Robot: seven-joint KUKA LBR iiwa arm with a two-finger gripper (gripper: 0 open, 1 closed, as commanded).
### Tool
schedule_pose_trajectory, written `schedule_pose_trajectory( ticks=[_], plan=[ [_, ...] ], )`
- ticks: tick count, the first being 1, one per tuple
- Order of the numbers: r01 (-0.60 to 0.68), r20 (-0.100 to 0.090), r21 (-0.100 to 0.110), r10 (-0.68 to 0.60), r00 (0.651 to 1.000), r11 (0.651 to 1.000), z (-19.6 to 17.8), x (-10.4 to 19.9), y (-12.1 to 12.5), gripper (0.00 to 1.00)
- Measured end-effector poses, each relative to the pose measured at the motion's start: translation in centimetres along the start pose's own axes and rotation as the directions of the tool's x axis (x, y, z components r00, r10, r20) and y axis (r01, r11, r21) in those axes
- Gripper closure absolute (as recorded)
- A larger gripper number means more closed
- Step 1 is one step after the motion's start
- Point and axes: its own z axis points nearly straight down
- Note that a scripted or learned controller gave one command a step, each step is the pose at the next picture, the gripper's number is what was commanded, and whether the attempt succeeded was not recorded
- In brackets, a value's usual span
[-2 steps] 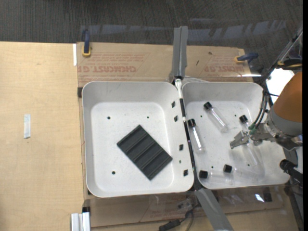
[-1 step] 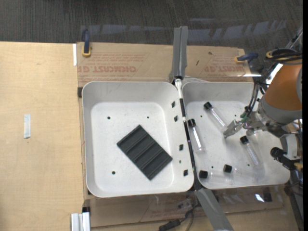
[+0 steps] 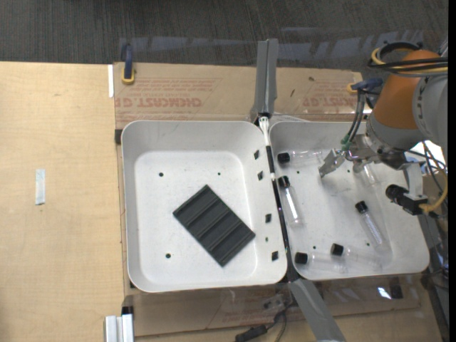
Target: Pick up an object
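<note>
In the right bin (image 3: 420, 258), clear black-capped tubes (image 3: 370, 223) are hard to trace; the gripper (image 3: 333, 164) hangs above, its grip unreadable. Left bin (image 3: 135, 191): ribbed black slab (image 3: 214, 224).

Left bin (image 3: 142, 191) contains one black ribbed panel (image 3: 214, 225), lying flat and diagonal. Right bin (image 3: 406, 262) contains several clear tubes with black caps (image 3: 370, 223). End effector (image 3: 340, 159) hangs over the right bin's rear area.

Two white bins, left (image 3: 132, 191) and right (image 3: 420, 258), side by side on cardboard sheet (image 3: 178, 91) with printed lettering; light wood counter (image 3: 57, 191) at left bearing small white label (image 3: 40, 187); grey carpet (image 3: 214, 6) behind.
</note>
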Motion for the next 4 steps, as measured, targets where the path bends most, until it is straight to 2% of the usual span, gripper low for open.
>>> schedule_pose_trajectory(
  ticks=[1,2,3,4],
  plan=[
    [0.030,-0.003,0.011,-0.030,1.000,0.999,0.0,2.4,4.0,0.00],
    [0.103,0.002,-0.002,-0.103,0.995,0.995,-4.1,-3.4,3.7,0.00],
    [0.110,-0.001,0.000,-0.110,0.994,0.994,-5.0,-4.2,-2.8,0.00],
    [0.112,-0.001,0.000,-0.112,0.994,0.994,0.0,-4.9,3.5,0.00]
  ],
)
